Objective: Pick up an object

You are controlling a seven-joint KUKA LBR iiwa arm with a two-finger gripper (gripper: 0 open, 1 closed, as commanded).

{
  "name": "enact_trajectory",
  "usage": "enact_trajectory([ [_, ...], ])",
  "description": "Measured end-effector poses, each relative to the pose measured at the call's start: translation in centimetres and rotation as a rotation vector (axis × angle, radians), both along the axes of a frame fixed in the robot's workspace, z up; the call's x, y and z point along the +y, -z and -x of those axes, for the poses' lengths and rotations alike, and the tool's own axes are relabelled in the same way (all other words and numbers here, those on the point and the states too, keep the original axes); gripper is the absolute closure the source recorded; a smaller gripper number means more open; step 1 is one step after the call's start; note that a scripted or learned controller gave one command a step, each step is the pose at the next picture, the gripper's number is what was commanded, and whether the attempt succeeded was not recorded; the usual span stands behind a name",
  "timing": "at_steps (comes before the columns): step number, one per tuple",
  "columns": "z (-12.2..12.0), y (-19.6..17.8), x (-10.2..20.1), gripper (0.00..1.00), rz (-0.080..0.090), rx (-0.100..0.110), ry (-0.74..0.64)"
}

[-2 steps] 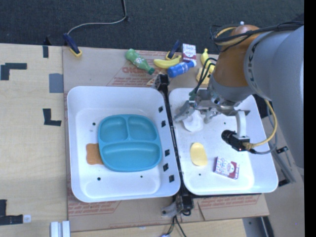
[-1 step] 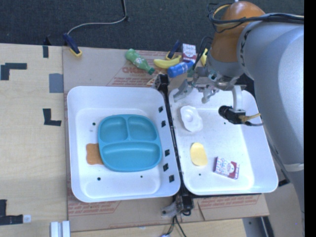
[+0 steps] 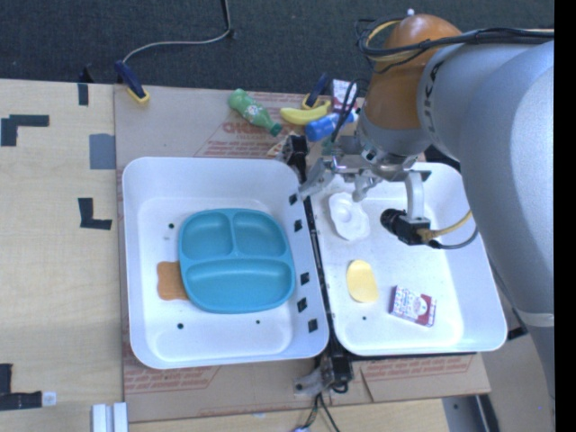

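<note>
I have the two-finger pincer (image 3: pixel 349 185) low over the far end of the right-hand shallow white bin (image 3: pixel 468 304), and I read it as reaching for the pale, glossy white lump (image 3: pixel 346 218) that sits directly beneath it. Whether the fingers are spread or closed I cannot tell; the wrist and its cabling cover them from this angle, and I see nothing that I could call held.

Nearer the camera than the pincer lie a flat yellow oval piece (image 3: pixel 362 282) and, a little toward the arm's side, a small red-and-white printed carton (image 3: pixel 412 306). Across the divider, well away from the pincer, a blue three-compartment plastic plate (image 3: pixel 238 259) rests in the left-hand shallow white bin (image 3: pixel 144 241), with a flat orange-brown slab (image 3: pixel 167 280) partly tucked under its edge.

What worries me is the lump itself: it looks smooth and rounded, so the fingers could slide off and squeeze it out sideways. It also sits close to the divider wall, and a finger landing on that rim would spoil the closure. The dark connector on the orange cable (image 3: pixel 409 226) hangs just beside the pincer and might drag across the bin floor.
</note>
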State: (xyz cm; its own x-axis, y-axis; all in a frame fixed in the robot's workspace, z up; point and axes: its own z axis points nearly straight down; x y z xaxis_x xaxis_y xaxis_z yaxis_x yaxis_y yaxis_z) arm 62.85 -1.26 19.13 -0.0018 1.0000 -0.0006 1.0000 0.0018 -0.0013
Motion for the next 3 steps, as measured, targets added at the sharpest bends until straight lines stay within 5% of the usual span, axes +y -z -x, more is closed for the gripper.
enact_trajectory([
  [1,6.8,-0.9,-1.3,0.0,0.0,0.001,0.002],
  [2,3.3,0.2,-4.7,0.0,0.0,0.0,0.001],
  [3,8.6,0.8,-4.2,0.0,0.0,0.001,0.002],
])
